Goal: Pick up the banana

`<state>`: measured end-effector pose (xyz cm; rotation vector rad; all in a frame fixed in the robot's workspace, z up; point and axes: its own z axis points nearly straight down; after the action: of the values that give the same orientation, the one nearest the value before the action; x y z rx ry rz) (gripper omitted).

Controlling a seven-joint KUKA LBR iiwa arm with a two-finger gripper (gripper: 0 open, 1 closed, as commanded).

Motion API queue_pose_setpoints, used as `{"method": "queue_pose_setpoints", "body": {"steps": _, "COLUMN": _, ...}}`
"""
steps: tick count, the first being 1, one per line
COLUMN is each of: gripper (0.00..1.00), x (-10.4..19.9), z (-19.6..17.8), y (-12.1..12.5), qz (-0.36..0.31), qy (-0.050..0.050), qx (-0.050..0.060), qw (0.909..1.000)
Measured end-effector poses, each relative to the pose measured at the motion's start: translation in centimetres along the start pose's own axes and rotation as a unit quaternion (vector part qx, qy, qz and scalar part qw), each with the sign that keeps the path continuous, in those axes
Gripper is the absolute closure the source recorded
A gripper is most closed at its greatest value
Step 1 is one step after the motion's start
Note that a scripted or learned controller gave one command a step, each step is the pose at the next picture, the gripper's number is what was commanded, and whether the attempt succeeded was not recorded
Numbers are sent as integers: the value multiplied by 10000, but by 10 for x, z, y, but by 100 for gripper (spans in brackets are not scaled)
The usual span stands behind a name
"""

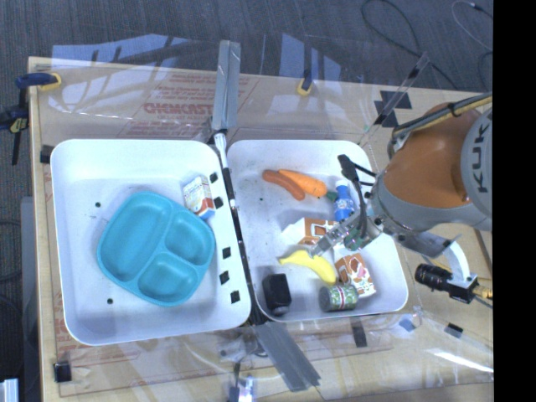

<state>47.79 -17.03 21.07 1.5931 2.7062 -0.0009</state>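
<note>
Dark carpet runs beyond the bench, and a clear sheet lies taped over brown cardboard printed with reddish lettering too faint and turned for me to read. Two white bins sit side by side on it. In the left bin [75, 249] a blue sectioned plate [157, 248] lies flat, with a small carton [198, 195] near the dividing wall. In the right bin [251, 162] the banana [311, 264] lies near the middle of the front half, its long axis running from upper left to lower right, slightly curved. The gripper [342, 238] hangs just up and to the right of it, close over the fruit's right half, and I cannot tell how its fingers are set from where I stand. So the fruit lies down and to the left of the tool, and I judge the coming descent needs a short shift that way, with the fingers straddling the narrow width. A carrot [295, 182] lies toward the back, a black block [277, 292] at the front left, a green can [338, 297] and a printed packet [355, 274] just right of the banana; their labels are too small to read. Letters "KU" show on the arm's grey housing [479, 170].
</note>
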Motion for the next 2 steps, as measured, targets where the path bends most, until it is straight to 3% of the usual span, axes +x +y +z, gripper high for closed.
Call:
{"method": "queue_pose_setpoints", "body": {"steps": 1, "gripper": 0, "x": 0, "z": 0, "y": 0, "qz": 7, "qy": 0, "qx": 0, "qw": 10000}}
{"method": "queue_pose_setpoints", "body": {"steps": 2, "gripper": 0, "x": -19, "z": 120, "y": -12, "qz": -115, "qy": 12, "qx": 10, "qw": 9999}}
